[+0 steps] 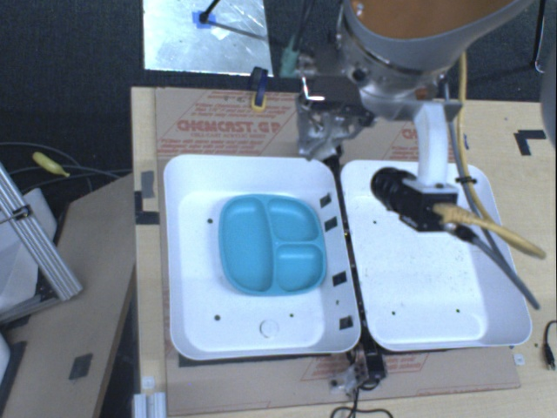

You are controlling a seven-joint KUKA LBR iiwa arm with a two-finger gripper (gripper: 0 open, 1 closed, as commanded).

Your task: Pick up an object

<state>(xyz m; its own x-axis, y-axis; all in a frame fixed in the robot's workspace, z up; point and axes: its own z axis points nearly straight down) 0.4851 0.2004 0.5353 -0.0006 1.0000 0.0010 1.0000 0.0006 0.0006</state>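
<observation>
Hovering over the back edge of the bins, hand [324,142] above the seam, nothing gripped.

Reaching in from the right, grey arm [418,24] with orange band filling the top of the view. Hand hanging at the far rim where the left bin [187,320] and right bin [435,320] meet; fingers blurred and dark there, cannot tell whether spread or pressed together. Lying flat in the middle of the left bin, well apart from the hand: a blue divided plate [268,244] with three compartments. Trailing across the right bin: a black cylindrical fitting [405,198] and tan hose [492,229]. Sitting on the worktop [218,124], both bins side by side, touching along the seam.
</observation>
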